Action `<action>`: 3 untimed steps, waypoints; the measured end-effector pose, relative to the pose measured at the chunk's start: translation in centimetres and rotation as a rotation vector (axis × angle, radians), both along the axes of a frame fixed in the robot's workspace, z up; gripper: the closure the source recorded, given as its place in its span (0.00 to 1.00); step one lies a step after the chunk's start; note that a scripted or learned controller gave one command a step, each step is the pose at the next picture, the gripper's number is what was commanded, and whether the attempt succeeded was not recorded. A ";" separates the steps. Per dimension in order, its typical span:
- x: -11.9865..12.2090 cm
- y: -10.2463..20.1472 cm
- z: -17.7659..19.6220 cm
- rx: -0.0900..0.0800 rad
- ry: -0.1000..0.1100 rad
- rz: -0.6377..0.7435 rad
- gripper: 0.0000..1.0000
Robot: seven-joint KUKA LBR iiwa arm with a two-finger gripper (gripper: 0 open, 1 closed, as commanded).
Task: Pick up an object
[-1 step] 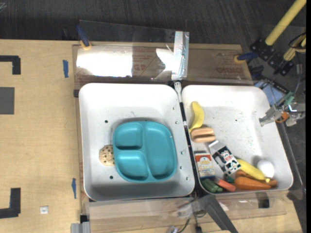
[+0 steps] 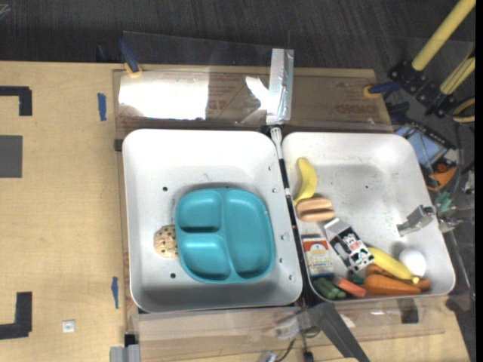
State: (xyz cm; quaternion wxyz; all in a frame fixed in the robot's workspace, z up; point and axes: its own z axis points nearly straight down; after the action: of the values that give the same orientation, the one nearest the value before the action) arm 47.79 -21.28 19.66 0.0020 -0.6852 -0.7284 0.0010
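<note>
The gripper (image 2: 419, 219) hovers over the right bin (image 2: 362, 164), finger state unclear; next, descend onto the egg (image 2: 413, 262) just below.

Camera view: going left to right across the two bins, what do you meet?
Cookie → teal divided tray → small banana and hot dog → small carton → black-and-white carton → carrot → white egg → hand at the right bin's far-right side.
</note>
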 end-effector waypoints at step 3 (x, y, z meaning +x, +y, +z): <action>0.3 8.4 -9.8 -0.002 -0.012 0.673 1.00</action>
State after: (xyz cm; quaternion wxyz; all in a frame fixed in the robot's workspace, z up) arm 48.10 -12.88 9.81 -0.0035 -0.4063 -0.9138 -0.0018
